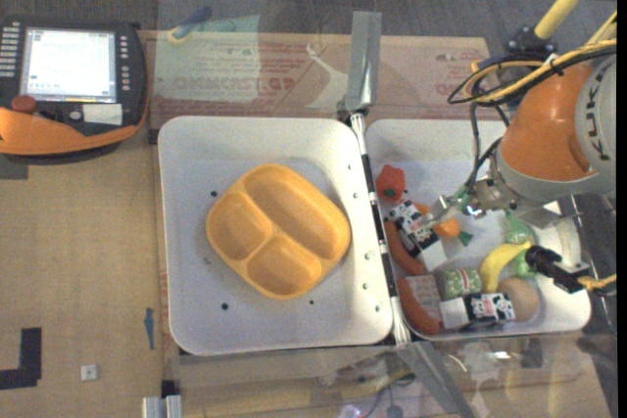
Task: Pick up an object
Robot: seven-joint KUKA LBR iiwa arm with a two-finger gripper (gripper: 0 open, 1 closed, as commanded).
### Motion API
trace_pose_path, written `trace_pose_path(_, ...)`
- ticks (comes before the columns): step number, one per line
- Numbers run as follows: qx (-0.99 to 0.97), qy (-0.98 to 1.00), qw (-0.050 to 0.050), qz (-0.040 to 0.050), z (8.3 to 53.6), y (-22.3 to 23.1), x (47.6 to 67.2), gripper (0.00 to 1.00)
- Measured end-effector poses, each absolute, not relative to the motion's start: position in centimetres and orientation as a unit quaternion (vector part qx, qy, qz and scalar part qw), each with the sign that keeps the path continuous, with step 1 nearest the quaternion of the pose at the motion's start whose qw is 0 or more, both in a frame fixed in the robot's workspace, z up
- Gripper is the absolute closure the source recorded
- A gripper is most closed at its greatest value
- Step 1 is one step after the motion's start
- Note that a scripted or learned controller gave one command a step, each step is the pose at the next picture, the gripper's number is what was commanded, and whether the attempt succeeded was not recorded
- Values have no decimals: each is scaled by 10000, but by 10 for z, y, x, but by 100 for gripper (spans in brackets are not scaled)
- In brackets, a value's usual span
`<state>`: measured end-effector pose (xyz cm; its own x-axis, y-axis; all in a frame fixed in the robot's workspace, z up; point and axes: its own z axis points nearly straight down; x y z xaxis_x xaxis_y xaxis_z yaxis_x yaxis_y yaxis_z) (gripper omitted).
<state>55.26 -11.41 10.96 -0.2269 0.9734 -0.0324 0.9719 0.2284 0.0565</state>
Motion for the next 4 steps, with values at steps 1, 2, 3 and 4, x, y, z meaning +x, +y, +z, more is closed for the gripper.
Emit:
trace_pose_path(1, 6217, 7825, 302, 160, 122, -112, 555, 100)
trace_pose_path(2, 6221, 7821, 316, 153, 123, -114, 555, 0)
trace_pose_path(3, 5403, 8412, 187, 79, 109, -128, 543, 0)
trace_pose_path(4, 5406, 8410, 182, 78, 119, -129, 543, 100)
